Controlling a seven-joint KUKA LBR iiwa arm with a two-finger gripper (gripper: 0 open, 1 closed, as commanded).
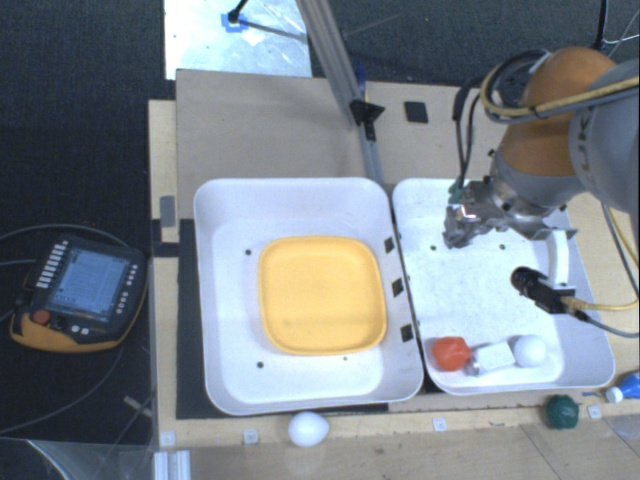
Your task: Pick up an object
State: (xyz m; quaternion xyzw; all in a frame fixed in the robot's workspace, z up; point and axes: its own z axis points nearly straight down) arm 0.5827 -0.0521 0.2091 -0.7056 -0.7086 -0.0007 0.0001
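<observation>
I can't read any text, label, brand or number from here. The handheld pendant (78,293) on the floor shows a lit screen, but its contents are too blurred.

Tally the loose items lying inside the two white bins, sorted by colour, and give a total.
Yellow: 1, the plate in the left bin.
Red: 1, the small red object in the right bin.
White: 2, the ball and the small white piece beside it.
Total: 4
</observation>
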